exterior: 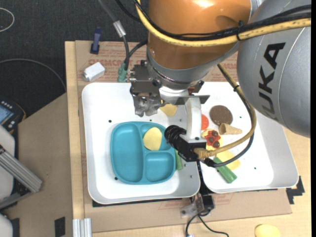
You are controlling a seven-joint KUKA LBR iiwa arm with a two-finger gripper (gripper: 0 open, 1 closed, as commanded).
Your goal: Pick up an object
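Start at the near edge of the table (49, 132): the left bin (98, 181) carries a blue divided tray (131, 157), and a yellow lemon-shaped piece (153, 138) sits in that tray's far right compartment. In the right bin (276, 177), nearest you, a green stick (226, 173) lies with its long axis running near-right to far-left, beside a pale yellow piece (224, 155). Just beyond them you'll find a small red and dark cluster (212, 138), then a tan cone (229, 129) pointing right, then a brown disc (220, 114).

Farther back, the claw (146, 105) hangs over the far part of the left bin, just beyond the tray's far rim — the arm's orange band (197, 23) and wrist cover most of it. You should treat the lemon-shaped piece as the closest candidate: it lies near and slightly right of the claw, while the right-bin items sit well to its right. A yellow scrap (169, 109) lies just right of the claw.

Whether the claw is released or clenched — you cannot tell from here, and nothing can be seen gripped in it.
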